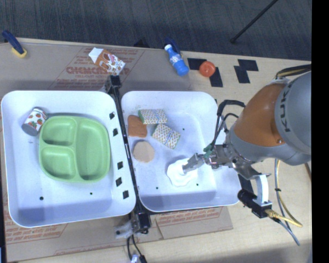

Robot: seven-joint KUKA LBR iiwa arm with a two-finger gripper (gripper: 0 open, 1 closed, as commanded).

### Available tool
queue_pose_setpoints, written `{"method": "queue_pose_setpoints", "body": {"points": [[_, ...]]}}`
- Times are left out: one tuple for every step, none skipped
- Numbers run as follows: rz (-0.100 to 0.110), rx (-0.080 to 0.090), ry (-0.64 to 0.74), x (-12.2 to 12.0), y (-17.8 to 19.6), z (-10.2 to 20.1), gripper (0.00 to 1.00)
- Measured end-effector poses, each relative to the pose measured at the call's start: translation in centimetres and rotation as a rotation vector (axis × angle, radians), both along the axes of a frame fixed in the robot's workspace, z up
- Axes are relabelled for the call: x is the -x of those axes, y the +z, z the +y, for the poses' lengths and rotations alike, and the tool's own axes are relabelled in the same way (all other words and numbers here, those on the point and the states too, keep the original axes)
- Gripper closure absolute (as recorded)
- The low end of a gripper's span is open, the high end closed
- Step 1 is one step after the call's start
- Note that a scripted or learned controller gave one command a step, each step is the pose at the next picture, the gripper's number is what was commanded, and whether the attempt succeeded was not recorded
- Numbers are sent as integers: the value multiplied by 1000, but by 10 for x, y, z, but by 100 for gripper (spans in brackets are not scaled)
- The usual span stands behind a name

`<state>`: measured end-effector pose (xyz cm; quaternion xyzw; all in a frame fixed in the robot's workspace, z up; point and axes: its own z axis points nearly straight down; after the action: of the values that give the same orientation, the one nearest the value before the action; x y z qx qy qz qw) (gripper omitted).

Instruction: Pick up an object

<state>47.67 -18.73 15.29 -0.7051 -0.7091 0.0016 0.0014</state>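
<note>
My gripper (193, 163) reaches into the right bin (205, 106) from the right, low over a white object (178, 174) near the bin's front. Its fingertips sit at that object's upper right edge. Further left in the same bin lie a round tan piece (143, 151), an orange-brown piece (136, 126) and two patterned blocks (153, 116) (167, 136). The left bin (16, 196) holds a green divided plate (75, 147) and a small patterned cup (34, 120) at its back left.
Behind the bins on the cardboard lie a blue bottle (176, 59), an orange cap (207, 68), a small printed packet (107, 61) and a blue-yellow clamp (15, 43). The grey and orange arm (268, 125) covers the bench right of the right bin.
</note>
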Motion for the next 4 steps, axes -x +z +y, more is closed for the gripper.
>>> {"method": "queue_pose_setpoints", "body": {"points": [[-6,-1,1,-50,94,77,0],[2,-1,0,-15,-43,28,0],[-4,-1,-1,-152,-61,24,0],[-3,0,7,-153,-51,24,100]]}}
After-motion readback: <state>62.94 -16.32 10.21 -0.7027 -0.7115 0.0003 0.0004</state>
